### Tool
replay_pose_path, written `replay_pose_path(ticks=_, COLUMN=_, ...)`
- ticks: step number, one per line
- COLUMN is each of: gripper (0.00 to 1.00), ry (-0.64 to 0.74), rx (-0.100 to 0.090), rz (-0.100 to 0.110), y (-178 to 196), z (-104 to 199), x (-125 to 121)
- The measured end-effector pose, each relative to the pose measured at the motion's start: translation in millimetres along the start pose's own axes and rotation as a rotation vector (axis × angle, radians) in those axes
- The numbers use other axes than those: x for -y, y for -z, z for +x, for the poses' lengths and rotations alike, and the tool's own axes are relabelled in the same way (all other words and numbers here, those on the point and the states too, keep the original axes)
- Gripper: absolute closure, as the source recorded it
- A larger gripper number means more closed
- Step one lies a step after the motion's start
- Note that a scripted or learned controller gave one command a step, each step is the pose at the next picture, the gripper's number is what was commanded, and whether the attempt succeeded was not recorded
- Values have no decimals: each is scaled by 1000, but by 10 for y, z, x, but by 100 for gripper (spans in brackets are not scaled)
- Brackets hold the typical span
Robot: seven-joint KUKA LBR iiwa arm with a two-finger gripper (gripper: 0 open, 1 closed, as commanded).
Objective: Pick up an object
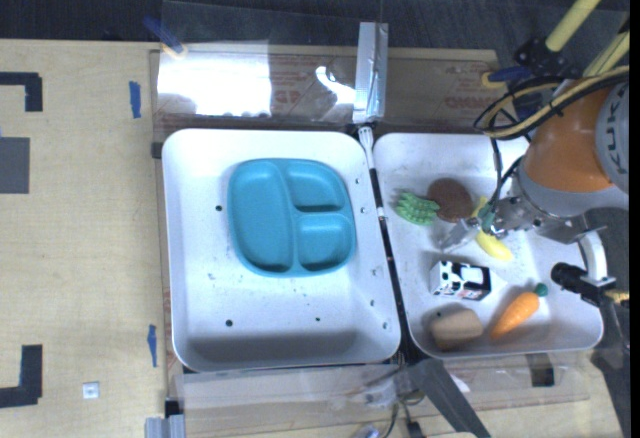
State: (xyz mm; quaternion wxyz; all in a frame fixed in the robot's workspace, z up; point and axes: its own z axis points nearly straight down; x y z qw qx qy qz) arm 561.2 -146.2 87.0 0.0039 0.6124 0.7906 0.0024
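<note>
The right bin (570, 331) holds several small objects. A green leafy piece (414, 208) and a brown round piece (452, 196) lie at its far left. A yellow piece (493, 246) lies in the middle. A black-and-white block (460, 278) sits nearer the front, with a tan lump (457, 326) and an orange carrot (514, 312) along the front wall. My gripper (492, 218) hangs low over the middle of this bin, right above the yellow piece and beside the brown one. Its tip is dark and partly hidden by the wrist.
The left bin (200, 326) holds a blue divided plate (292, 216). A clear plastic sheet (260, 76) and a metal divider post (370, 71) stand behind the bins. Yellow and black cables (530, 76) hang at the back right beside the orange-banded arm (568, 151).
</note>
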Motion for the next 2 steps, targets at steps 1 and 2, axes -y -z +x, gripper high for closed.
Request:
replay_pose_path(ticks=1, gripper=100, ry=-4, rx=2, rz=-4, y=106, z=-24, x=-11)
replay_pose_path(ticks=2, gripper=100, ry=-180, rx=-2, rz=5, y=1362, z=420, x=-529)
